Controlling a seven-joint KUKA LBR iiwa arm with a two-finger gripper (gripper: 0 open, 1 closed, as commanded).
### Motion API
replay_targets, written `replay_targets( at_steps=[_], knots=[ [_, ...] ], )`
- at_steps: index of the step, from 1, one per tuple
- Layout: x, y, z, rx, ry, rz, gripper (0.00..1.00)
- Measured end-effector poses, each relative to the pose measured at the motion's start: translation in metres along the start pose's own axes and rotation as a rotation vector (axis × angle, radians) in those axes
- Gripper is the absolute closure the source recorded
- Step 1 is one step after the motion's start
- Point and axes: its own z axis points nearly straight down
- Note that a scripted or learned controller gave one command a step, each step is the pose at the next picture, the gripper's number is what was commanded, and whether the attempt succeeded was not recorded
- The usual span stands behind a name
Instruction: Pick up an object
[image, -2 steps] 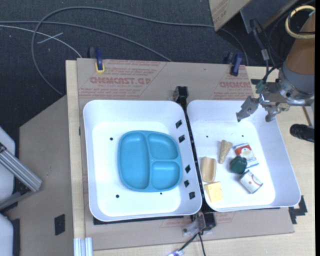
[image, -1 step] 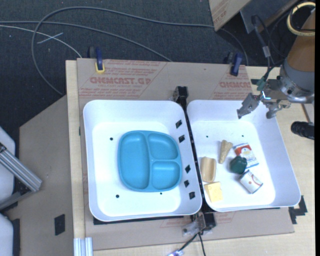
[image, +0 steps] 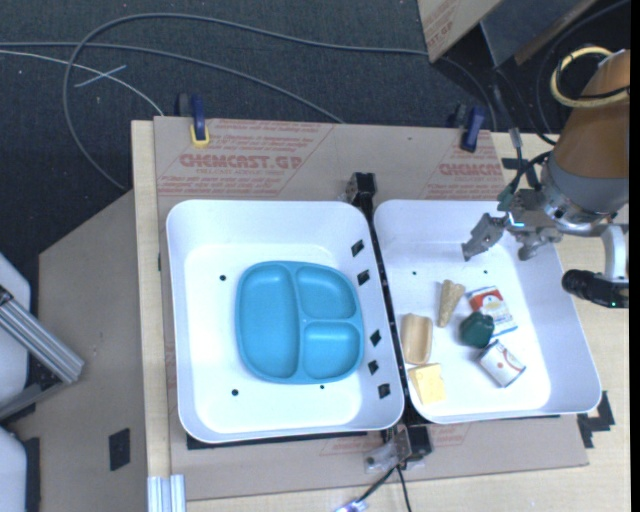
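My gripper (image: 503, 240) hangs open over the far part of the right bin (image: 560, 400), with nothing between its fingers. Below it in the bin lie several small objects: a tan cone-shaped piece (image: 451, 300), a bread-like tan piece (image: 417, 338), a yellow block (image: 428, 383), a dark green round object (image: 476, 329), a red-and-white packet (image: 491, 303) and a small white can with a red label (image: 501, 363). The gripper is above and apart from all of them.
The left bin (image: 200, 400) holds a blue divided plate (image: 298, 321). A black divider with clips (image: 372, 290) runs between the bins. Blue clamps (image: 199, 118) (image: 471, 127) sit at the board's far edge. Cables trail across the dark floor at the back.
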Motion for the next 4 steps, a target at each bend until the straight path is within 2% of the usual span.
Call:
replay_targets(
  at_steps=[1,2,3,4],
  knots=[
    [0.005,-0.008,0.048,0.0,0.0,-0.001,0.0],
    [0.007,-0.004,0.109,-0.004,-0.001,-0.002,0.0],
    [0.006,-0.002,0.094,-0.012,-0.003,-0.001,1.0],
    [0.009,-0.009,0.034,-0.009,-0.002,-0.002,1.0]
  ],
)
